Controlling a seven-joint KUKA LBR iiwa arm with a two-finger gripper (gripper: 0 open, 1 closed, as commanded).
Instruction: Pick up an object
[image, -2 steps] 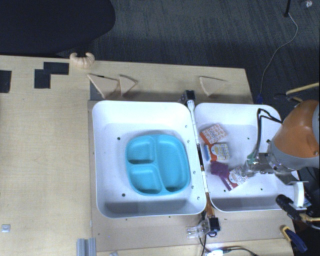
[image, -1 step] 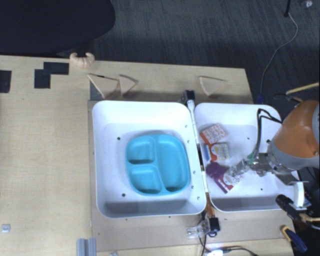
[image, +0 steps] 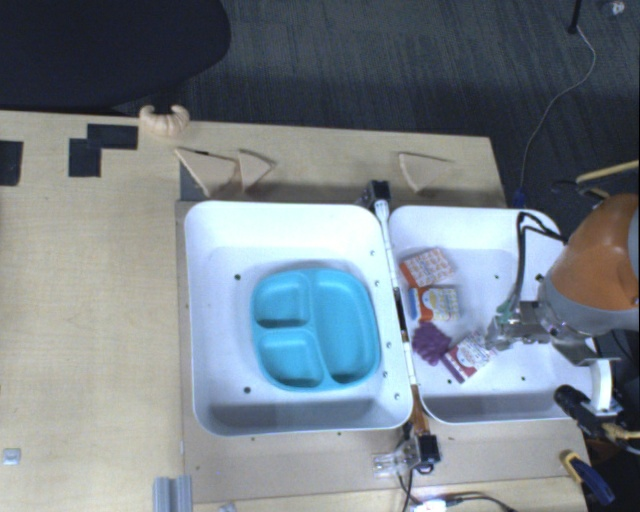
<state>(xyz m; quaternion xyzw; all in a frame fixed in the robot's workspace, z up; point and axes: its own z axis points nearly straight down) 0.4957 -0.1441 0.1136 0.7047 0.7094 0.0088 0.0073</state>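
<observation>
Farthest left on the bench (image: 90, 330) is bare light wood, with a few dark cut-outs near its top edge. Next comes the left bin (image: 215, 300), and in its middle lies a blue tray (image: 315, 325) with three compartments, flat on the bin floor. A divider (image: 392, 290) separates this bin from the right bin (image: 480, 400).

In the right bin, close to the divider, sit the things I could pick. A red-and-white packet (image: 427, 266) lies uppermost, an orange-and-white packet (image: 441, 301) just below it, the two touching or nearly so. Below those is a purple item (image: 432, 343), and just beside it to the right a small red-and-white wrapper (image: 472, 354).

My gripper (image: 512, 326) is down in the right bin, right next to that wrapper's upper right edge. Whether the fingers are spread or closed I cannot tell, and I see nothing between them. My arm (image: 600, 270) comes in from the right, its orange band above the wrist.
</observation>
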